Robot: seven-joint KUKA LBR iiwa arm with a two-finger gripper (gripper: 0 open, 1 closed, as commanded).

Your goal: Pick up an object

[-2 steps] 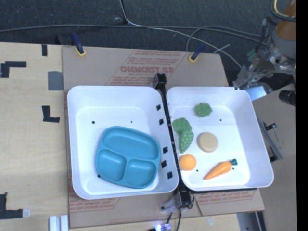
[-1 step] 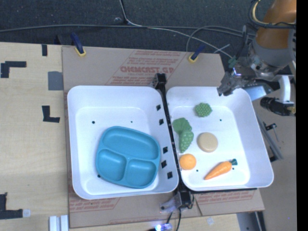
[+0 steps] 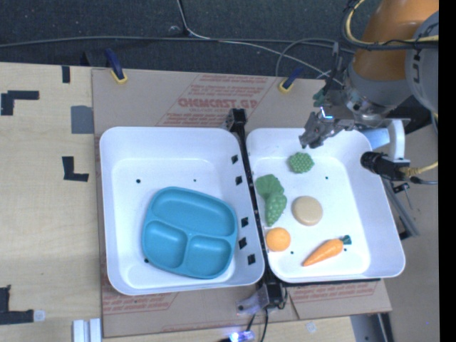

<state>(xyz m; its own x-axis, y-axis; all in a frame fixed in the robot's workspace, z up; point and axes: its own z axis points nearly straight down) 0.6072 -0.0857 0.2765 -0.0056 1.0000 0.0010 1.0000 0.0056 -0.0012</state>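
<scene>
**Almost over the little green ball**

Right under the hand point(image 3: 313, 137) sits a small bumpy green ball point(image 3: 301, 163), near the back of the right bin point(image 3: 381, 255). It lies just below and a bit left of the hand, not touching it. To grab it well, the hand should go straight down with the ball in the middle. Whether the hand is spread or pressed together, I cannot tell.

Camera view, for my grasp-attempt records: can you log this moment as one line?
tool: above right white bin back | nearest: small bumpy green ball | holding: nothing seen | left white bin: blue divided plastic tray
</scene>
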